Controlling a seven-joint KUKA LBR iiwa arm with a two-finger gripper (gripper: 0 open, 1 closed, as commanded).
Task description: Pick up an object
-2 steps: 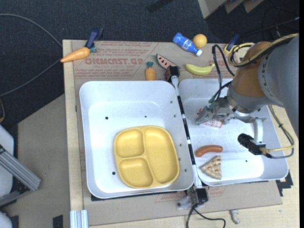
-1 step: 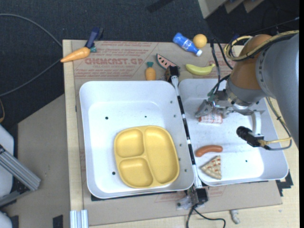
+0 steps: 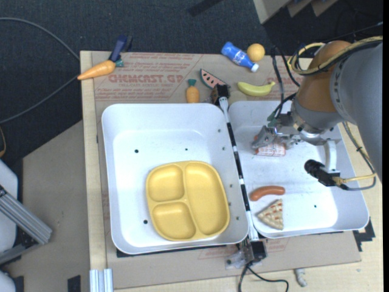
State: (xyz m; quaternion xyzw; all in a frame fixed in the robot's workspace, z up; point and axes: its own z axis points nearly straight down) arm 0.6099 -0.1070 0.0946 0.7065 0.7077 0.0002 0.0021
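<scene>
Gripper [image 3: 271, 137] low in the right bin [image 3: 349, 218], jaws at a small red-and-white packet [image 3: 271, 150], their opening impossible to tell, sausage [image 3: 267, 192] and pizza slice [image 3: 271, 214] nearer the front rim, bare floor between.

The bench [image 3: 73, 181], covered by a printed cardboard sheet [image 3: 146, 78], is being occupied by two shallow white bins set side by side, the left bin [image 3: 121, 132] and the right bin [image 3: 352, 208] touching along their inner edges. Behind the bins, a toy carrot [image 3: 97, 70], a small orange toy [image 3: 192, 93], a watermelon slice [image 3: 210, 77], a banana [image 3: 256, 88], a blue bottle [image 3: 238, 56] and an orange ball [image 3: 256, 52] are being carried directly on the sheet.
</scene>
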